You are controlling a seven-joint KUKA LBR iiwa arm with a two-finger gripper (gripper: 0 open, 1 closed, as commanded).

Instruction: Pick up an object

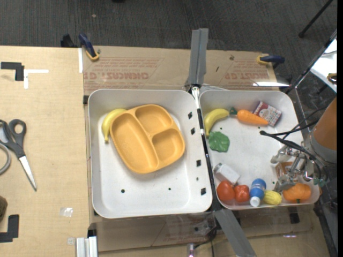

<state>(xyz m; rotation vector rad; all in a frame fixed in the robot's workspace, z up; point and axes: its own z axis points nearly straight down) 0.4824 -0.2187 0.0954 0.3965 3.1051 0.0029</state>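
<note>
The gripper [293, 167] hovers just above an orange toy [298, 192]. Whether its jaws are parted cannot be told. Judged next: descend and clasp.

Orange-yellow divided plate [146, 138] and yellow banana [110, 122] in white left bin [107, 197]. White right bin [244, 146]: yellow banana [213, 118], orange carrot [251, 118], green leafy piece [218, 141], red tomatoes [232, 192], blue-white bottle [257, 190], yellow lemon [272, 198]. Grey-handled scissors [19, 149] on tan tabletop [43, 106].
</note>
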